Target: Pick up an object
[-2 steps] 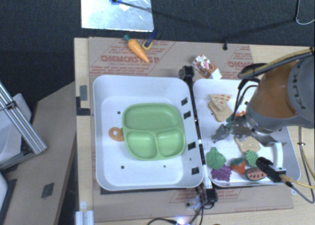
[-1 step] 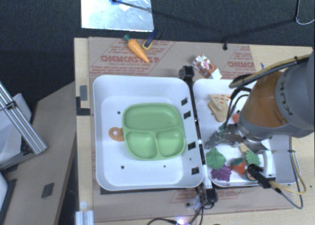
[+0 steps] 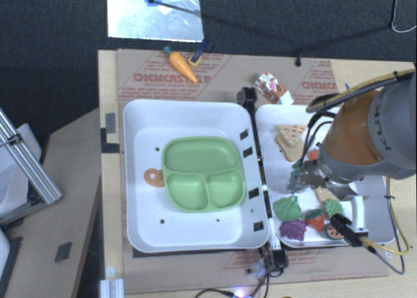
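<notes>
Toy food of light, stiff plastic fills the right white bin (image 3: 277, 117): a tan waffle wedge (image 3: 288, 137), a green leafy piece (image 3: 287, 208), a purple grape cluster (image 3: 292, 229). The gripper (image 3: 301, 176) hovers above them, its state impossible to judge; the knobbly grapes likely offer the surest hold

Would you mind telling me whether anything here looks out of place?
Yes: an orange toy carrot and a small red-and-white packet lie on the cardboard behind the two white bins, outside both.

The grey arm (image 3: 381, 137) with its orange band hides much of the right white bin (image 3: 273, 120); its pincer (image 3: 301, 179) is too blurred to read.
</notes>
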Available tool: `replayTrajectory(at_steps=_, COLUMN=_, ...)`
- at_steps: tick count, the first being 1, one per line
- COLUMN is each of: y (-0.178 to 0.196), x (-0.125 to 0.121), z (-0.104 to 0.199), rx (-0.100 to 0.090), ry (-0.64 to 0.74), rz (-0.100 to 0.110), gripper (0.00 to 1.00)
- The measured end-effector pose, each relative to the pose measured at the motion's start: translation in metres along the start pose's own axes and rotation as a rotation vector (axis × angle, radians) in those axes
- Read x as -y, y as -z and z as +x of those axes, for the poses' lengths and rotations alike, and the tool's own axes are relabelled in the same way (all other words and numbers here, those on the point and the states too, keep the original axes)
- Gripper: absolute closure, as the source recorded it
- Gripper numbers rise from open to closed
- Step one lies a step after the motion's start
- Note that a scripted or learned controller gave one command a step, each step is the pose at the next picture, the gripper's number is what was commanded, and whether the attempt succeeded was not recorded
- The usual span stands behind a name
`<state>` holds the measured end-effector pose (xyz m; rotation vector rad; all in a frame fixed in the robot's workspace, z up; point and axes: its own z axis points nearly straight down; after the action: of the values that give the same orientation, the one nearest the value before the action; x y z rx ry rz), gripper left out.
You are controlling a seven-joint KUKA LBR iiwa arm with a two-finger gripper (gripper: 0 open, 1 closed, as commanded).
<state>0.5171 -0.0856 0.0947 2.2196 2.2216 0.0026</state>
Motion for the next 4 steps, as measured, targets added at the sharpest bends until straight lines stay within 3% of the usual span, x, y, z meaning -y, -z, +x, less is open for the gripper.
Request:
replayTrajectory(at_steps=1, y=0.058, x=0.007, z=-0.004, rx=0.001, ry=-0.001, rz=-0.004, gripper=1.00)
replayTrajectory(at_steps=2, y=0.115, x=-0.003, z=-0.011, rx=0.002, ry=0.003, rz=-0.005, gripper=1.00)
replayTrajectory(at_steps=3, y=0.130, x=-0.004, z=-0.011, rx=0.001, ry=0.003, rz=-0.001, gripper=1.00)
replayTrajectory(at_steps=4, y=0.121, x=-0.041, z=0.026, rx=0.000, ry=0.008, rz=-0.001, gripper=1.00)
